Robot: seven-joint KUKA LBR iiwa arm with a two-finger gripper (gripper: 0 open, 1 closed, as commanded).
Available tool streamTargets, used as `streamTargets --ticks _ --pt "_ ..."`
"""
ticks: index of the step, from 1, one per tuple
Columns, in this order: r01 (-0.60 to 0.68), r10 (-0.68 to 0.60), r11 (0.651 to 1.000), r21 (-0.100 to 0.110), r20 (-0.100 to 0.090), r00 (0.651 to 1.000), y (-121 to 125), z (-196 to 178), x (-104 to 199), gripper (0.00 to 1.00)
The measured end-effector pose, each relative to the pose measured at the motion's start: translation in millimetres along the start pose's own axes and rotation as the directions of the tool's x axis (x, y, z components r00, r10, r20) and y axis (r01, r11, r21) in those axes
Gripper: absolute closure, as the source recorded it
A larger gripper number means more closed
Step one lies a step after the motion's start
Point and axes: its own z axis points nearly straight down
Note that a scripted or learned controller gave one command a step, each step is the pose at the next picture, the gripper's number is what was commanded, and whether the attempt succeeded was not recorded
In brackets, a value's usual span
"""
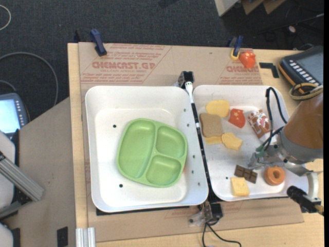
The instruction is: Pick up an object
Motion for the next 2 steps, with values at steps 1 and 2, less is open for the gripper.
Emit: streamTargets --ticks 1,2 --pt "0.006 -0.006 1.000 -0.016 0.003 1.000 4 -136 -1 1.00" --pt "0.000 0.000 1.000 0.008 -0.003 1.000 2 -21 -59 1.00"
